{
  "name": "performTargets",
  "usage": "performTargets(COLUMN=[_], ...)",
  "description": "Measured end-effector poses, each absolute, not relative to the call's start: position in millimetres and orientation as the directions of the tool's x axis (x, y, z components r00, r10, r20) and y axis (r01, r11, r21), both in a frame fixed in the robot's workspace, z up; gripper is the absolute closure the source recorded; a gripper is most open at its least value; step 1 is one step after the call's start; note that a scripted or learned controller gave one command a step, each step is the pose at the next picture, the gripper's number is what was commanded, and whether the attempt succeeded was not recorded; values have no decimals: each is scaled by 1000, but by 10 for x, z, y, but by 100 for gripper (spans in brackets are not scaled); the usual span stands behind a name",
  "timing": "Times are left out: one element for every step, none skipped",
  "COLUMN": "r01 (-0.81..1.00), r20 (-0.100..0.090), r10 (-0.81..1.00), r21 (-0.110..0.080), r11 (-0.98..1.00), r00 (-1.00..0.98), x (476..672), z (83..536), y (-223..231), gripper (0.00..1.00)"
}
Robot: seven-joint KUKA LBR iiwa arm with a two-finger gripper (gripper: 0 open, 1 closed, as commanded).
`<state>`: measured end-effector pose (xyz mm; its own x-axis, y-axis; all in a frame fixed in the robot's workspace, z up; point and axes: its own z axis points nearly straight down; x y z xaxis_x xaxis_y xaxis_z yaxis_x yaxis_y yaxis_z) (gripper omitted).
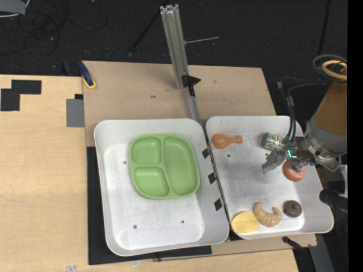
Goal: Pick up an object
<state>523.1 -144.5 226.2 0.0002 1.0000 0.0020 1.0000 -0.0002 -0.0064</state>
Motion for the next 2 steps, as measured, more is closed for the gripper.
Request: performTargets(r01=[1000, 1000], r20=[2, 3], r10=[1000, 1000], r21=[-4, -9], r11=[0, -1], r00=[0, 1], x=[5237, 5273], z=[2273, 1762], y=[-1446, -1358], gripper=[0, 0])
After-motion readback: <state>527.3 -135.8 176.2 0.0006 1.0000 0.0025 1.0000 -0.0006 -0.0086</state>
